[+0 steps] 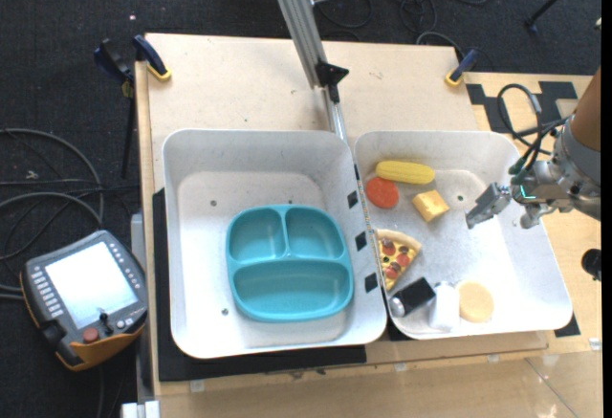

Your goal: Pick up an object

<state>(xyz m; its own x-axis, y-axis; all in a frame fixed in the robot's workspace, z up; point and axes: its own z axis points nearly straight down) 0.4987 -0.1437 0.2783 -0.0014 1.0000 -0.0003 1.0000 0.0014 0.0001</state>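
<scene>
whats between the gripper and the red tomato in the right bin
In the camera view, the yellow cheese block lies between the gripper and the red tomato; the rest is bare bin floor.

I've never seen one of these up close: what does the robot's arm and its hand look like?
The arm is grey and rounded, with black cables looping beside it. Its wrist is a cluster of metal-grey parts with a small green light. The gripper ends in slim dark grey fingers.

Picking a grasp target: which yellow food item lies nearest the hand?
The yellow cheese cube, just left of the hand; the corn and the pale round piece lie farther.
</scene>
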